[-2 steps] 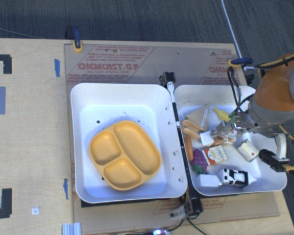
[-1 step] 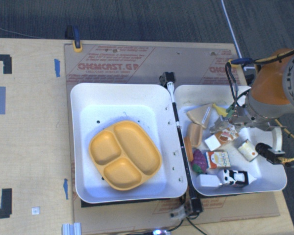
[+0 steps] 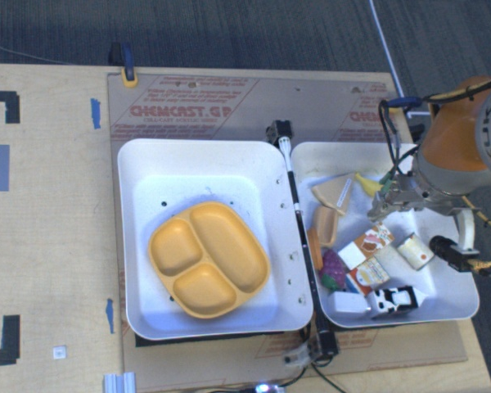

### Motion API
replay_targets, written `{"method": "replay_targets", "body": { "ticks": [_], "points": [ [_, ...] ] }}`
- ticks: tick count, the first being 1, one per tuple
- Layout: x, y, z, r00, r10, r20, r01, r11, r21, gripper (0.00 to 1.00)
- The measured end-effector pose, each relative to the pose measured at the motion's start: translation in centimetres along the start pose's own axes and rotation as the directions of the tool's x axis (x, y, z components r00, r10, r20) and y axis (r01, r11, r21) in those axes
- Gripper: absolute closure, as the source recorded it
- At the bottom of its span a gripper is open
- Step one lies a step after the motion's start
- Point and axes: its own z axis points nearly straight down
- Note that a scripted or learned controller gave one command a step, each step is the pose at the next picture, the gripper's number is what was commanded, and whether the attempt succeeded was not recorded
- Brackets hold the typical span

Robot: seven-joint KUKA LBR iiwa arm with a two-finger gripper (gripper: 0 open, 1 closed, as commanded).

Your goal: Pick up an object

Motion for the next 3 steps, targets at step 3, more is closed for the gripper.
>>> {"method": "replay_targets", "body": {
  "ticks": [3],
  "points": [
    [6.6, -5.8, -10.3, 1.0, -0.002, -0.002, 0.002, 1.0, 0.004, 1.0]
  ]
}}
